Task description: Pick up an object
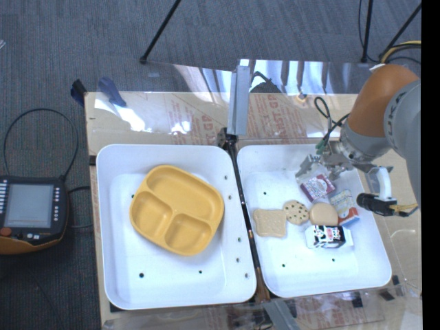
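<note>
Right white bin (275,280) holds a maroon packet (317,185) under the gripper (324,159), grip unclear.

A grey arm (405,119) was seen, banded in rounded orange above the wrist. Black cables were looped beside it, and a dark metal gripper (322,162) was fitted below.

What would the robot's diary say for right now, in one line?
end effector: right bin, over packet | toast, cookie, carton: lying nearby | tray: left bin
</note>
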`<state>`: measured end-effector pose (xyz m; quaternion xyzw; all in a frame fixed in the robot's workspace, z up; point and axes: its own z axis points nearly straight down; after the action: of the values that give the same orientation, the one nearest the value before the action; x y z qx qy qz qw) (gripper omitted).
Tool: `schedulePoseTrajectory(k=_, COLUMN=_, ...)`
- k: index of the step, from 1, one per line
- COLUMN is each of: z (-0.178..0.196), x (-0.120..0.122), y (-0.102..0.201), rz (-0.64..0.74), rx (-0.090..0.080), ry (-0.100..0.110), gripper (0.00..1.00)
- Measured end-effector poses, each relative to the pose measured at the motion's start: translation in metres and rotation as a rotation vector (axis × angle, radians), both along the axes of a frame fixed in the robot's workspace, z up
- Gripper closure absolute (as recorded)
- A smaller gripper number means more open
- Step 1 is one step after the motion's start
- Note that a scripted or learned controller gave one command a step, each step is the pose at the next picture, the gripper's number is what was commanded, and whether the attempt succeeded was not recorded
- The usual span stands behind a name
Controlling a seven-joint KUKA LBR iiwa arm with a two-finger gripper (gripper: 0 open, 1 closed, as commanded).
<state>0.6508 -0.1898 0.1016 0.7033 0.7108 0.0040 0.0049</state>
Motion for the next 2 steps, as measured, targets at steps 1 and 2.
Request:
schedulePoseTrajectory(k=1, z=0.0082, x=0.0008, y=0.0001, rz=0.001, rx=0.001, ry=-0.002, gripper=1.00)
schedulePoseTrajectory(k=2, z=0.0082, x=0.0008, y=0.0001, rz=0.001, rx=0.000, ry=-0.001, gripper=0.00)
